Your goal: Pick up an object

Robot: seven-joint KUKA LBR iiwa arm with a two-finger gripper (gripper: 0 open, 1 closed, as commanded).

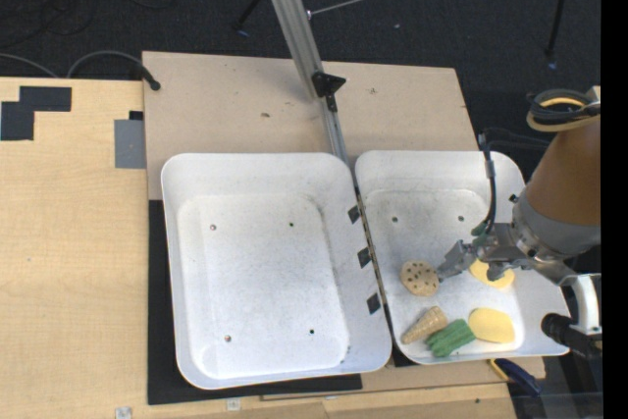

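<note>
The pale wood-grain bench top [69, 240] runs along the near edge and up the left side, smooth and flat, with a matte brown board [245, 103] set on it farther back. On these sit two shallow white bins with rounded corners. The left bin [255, 182] is the wider one, its floor finely speckled grey and dotted with a few small dark holes. The right bin [422, 177] touches it along a seam that carries small black clips. A ribbed aluminium rail [292, 20] slants up from behind that seam. The grey arm [549, 231] comes in from the right with its glossy orange band [574, 172] above the wrist. Its dark gripper [469, 260] reaches low over the right bin's floor, just beside a small yellow piece [494, 276] and close to the right of the cookie. Whether the gripper is spread or pressed together cannot be told from this angle, and nothing can be seen held in it. The things to pick all lie in the near half of the right bin: a smooth yellow lemon-shaped lump [493, 326], a bumpy green piece [450, 340] touching its left side, a tan ridged cone [424, 324] lying on its side just left of that, and the round tan cookie [420, 278] with dark spots, farther back.
</note>
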